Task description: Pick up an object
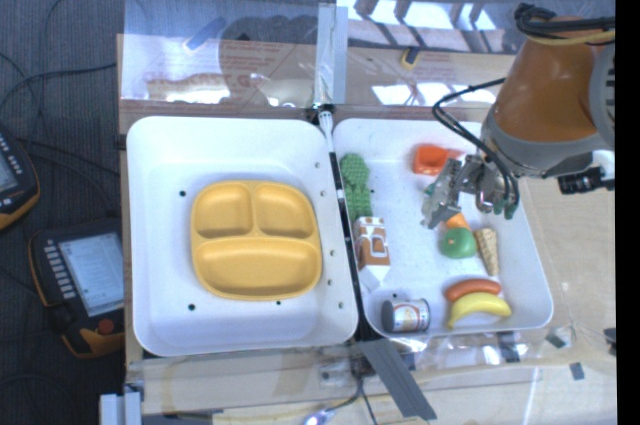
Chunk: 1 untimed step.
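We see the grey two-finger gripper (pixel 452 198) hanging low over the right white bin (pixel 535 258), just above a round green toy fruit with an orange top (pixel 458 243). We cannot tell how far it is open, and nothing is visibly between its tips. Taking that green fruit as our landmark: an orange block (pixel 431 158) lies behind it, a tan cone (pixel 488 250) just beside it, a red sausage (pixel 472 289) and yellow banana (pixel 478 309) in front, a small tin can (pixel 407 315) further front-left, and a green knobbly cob (pixel 354 181) and brown-white carton (pixel 372 243) far left by the divider. The left white bin (pixel 160 213) holds a yellow three-compartment plastic plate (pixel 256 239).
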Each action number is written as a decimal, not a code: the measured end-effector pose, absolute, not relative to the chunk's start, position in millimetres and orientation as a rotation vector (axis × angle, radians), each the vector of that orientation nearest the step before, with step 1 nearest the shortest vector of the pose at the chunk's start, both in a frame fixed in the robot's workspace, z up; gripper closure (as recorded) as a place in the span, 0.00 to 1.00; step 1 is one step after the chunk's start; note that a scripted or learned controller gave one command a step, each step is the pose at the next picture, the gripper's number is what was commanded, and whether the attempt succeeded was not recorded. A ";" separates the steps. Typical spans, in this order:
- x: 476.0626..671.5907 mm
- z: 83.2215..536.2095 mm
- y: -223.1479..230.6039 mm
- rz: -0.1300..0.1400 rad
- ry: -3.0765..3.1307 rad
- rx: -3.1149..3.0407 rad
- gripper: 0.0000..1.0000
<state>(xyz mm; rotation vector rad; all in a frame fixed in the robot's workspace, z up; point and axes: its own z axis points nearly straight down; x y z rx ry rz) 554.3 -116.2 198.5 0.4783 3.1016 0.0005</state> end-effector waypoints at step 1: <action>594.6 275.5 -116.2 -0.001 3.049 0.745 1.00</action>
